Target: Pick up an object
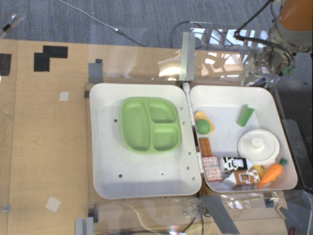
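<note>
Two shallow white bins sit side by side on the bench, the left bin (98,146) bearing a single green divided plate (149,125) with three compartments, near its middle. The right bin (225,104) holds the clutter, taken here from its white lidded bowl (258,146): one green cylinder (245,115) lies tilted just above the bowl; one yellow-and-green toy food piece (203,124) rests well to the bowl's left, against the bin's inner wall; one brown bar (204,147) and one red-and-white packet (212,169) lie below that piece; one black-and-white piece (234,163) and one brown carton (245,178) crowd the bowl's lower left; one orange carrot (271,175) lies just below the bowl, touching a small yellow piece (257,169). The gripper (268,65) hangs above and beyond the bowl, outside the bin's far rim, under the arm's orange band (297,8); how its jaws stand cannot be told, and nothing is seen held.
</note>
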Controlling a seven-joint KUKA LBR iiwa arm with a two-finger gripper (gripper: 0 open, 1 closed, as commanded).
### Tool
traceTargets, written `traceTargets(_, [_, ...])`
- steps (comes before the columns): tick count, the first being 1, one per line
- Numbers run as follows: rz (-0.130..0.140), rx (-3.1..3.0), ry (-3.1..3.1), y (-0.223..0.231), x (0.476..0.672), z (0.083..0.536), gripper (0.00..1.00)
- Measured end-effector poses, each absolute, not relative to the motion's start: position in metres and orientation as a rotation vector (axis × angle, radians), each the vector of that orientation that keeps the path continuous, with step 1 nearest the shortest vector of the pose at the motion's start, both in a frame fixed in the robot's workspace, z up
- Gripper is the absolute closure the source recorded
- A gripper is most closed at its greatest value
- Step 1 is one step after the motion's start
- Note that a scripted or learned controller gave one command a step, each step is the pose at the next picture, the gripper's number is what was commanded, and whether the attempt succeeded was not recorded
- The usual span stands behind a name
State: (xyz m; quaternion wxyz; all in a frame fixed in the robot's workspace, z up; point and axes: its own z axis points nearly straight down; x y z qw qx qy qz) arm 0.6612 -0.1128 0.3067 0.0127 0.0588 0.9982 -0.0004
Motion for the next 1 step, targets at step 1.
traceTargets(1, [-0.001,-0.194,3.129,-0.1645,0.6378,0.2231,1.0])
